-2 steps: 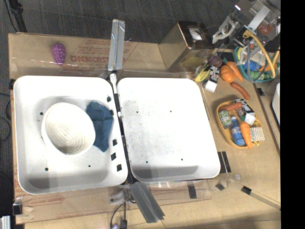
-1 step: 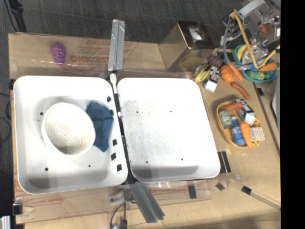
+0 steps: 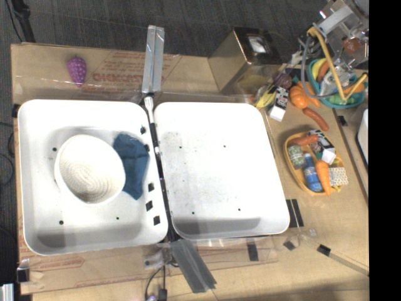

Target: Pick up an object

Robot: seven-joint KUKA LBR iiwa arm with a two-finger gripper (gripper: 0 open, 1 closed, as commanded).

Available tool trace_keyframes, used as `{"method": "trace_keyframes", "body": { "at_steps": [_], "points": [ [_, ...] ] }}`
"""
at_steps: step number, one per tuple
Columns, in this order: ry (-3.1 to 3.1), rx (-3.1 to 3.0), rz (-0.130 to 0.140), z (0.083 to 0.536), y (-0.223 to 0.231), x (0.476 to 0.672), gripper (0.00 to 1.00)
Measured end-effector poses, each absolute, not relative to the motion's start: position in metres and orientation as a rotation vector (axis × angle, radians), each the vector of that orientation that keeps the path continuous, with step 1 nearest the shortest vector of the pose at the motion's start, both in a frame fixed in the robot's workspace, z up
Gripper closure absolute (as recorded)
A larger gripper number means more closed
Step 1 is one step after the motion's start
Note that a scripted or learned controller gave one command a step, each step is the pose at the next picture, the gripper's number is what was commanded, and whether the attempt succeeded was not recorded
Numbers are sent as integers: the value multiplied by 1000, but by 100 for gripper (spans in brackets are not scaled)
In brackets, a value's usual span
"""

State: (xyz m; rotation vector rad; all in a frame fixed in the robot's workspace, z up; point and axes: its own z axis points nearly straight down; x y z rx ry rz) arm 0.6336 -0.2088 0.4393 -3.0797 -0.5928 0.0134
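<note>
A round white woven object, like a dome or hat, lies in the left bin. A crumpled blue cloth lies against its right side, near the divider between the bins. The right bin has a speckled white floor. At the top right corner, part of the arm's metal hardware reaches in above the bench clutter.
A purple grape-like toy lies on the cardboard behind the left bin. A brown box stands behind the right bin. A yellow basket of small items and a teal bowl with toys sit to the right.
</note>
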Motion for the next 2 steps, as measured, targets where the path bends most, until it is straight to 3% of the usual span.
{"method": "trace_keyframes", "body": {
  "at_steps": [1,2],
  "points": [
    [-350,-3116,20,438,-210,625,0],
    [-363,-3111,31,445,-208,626,100]
  ]
}}
